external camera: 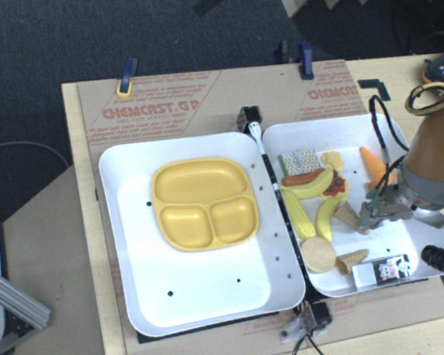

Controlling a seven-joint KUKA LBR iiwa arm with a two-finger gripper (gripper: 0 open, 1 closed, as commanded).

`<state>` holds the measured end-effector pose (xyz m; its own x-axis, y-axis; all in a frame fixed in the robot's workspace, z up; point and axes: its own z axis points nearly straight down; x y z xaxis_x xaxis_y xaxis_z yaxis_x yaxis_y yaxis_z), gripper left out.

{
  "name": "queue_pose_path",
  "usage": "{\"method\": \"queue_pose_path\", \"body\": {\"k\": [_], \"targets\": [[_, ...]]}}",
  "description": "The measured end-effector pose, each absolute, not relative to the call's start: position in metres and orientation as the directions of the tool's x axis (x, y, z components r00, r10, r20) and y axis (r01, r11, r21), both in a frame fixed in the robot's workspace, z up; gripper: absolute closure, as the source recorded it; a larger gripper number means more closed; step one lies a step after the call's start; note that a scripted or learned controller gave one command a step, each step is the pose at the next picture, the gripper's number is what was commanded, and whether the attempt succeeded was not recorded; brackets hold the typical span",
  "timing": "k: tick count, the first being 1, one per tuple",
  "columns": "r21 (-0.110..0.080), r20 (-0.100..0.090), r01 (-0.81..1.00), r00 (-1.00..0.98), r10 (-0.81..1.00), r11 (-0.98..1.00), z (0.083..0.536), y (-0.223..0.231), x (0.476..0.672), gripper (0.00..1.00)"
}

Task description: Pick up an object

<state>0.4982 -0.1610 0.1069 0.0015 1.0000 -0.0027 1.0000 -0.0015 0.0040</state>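
Two shallow glossy white bins sit on a cardboard-covered worktop [197,96]. The left bin [134,246] holds a yellow plastic divided tray [205,202], rounded, with three compartments. The right bin [312,132] holds a heap of toy food: a curved yellow banana [327,212] just right of a ridged corn cob [299,213], a red sausage [306,177] above the banana, an orange carrot [373,165] well right of it, a flat round tan cracker [320,254] below it, and a small black-and-white box [382,271] at the lower rim. The end effector [376,215], dark metal, is down in the right bin just right of the banana; whether it is apart or together cannot be told. Grey arm with an orange band [439,148] above it.
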Motion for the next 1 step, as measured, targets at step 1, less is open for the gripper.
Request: {"method": "queue_pose_path", "body": {"k": [1], "targets": [[0.007,-0.003,1.0,0.0,1.0,0.0,0.1693,-0.1657,0.4967,1.0]]}}
